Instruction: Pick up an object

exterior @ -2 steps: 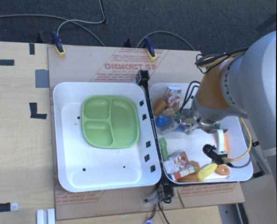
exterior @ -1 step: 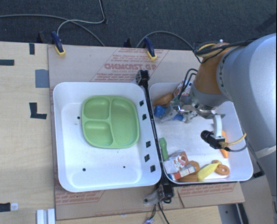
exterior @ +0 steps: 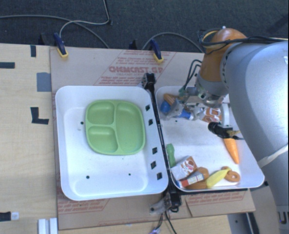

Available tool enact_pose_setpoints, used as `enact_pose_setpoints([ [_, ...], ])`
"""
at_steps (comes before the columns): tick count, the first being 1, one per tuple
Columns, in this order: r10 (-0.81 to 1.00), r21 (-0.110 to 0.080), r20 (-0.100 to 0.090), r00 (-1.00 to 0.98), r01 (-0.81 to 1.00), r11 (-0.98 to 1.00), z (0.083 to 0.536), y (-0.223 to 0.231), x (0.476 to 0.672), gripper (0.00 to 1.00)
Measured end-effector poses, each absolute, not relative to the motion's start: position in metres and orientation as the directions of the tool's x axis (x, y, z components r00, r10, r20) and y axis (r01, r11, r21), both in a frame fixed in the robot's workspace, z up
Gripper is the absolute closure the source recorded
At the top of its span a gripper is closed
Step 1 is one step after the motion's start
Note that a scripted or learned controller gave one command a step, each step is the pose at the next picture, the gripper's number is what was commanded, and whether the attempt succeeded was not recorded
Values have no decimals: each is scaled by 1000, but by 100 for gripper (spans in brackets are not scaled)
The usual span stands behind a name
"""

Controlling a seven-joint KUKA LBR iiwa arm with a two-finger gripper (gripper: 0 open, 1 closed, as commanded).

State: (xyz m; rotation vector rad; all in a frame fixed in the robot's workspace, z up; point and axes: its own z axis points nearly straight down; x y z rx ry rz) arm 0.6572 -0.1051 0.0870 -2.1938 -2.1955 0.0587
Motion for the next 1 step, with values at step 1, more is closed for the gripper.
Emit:
enact_pose_setpoints([
  [1, 1000, -55, -1, -3, 998, 3, 83, -106, 658, 0],
])
